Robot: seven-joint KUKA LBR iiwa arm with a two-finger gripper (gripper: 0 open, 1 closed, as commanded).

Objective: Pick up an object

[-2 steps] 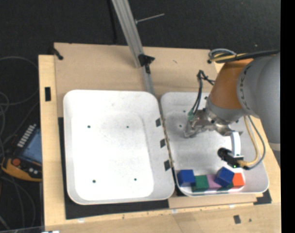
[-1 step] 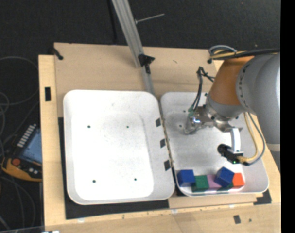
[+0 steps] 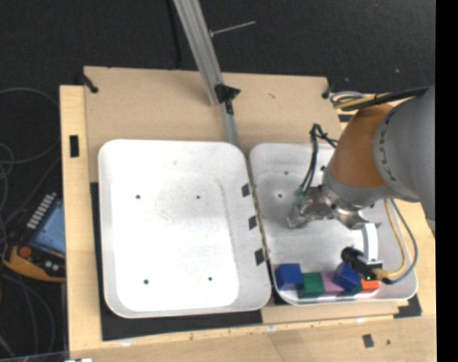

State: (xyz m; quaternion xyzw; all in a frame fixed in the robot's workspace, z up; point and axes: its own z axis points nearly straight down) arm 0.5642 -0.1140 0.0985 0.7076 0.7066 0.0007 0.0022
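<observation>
**Arm low over the right bin, blocks along its near edge**

The grey arm (image 3: 379,157) with its orange band reaches in from the right side of the desk (image 3: 161,89) and bends down into the right bin (image 3: 278,164). Its tool (image 3: 300,216) sits low over the bin's bare white floor, near the middle of that bin and a little toward the divider between the two bins. The tool is seen from above and partly hidden by the wrist, so whether it is released or clenched cannot be told, and nothing can be seen in its grasp.

The objects lie well apart from the tool, gathered along the right bin's near edge. A blue block (image 3: 289,274) is closest to the divider, a green block (image 3: 313,283) lies just beside it, then a pale purple piece (image 3: 332,284), and another blue block (image 3: 348,278) with a small orange piece (image 3: 369,283) next to it toward the bin's near right corner.

The left bin (image 3: 176,225) fills the desk's left half. A slanted metal rail (image 3: 202,44) rises from the desk's far edge.
</observation>
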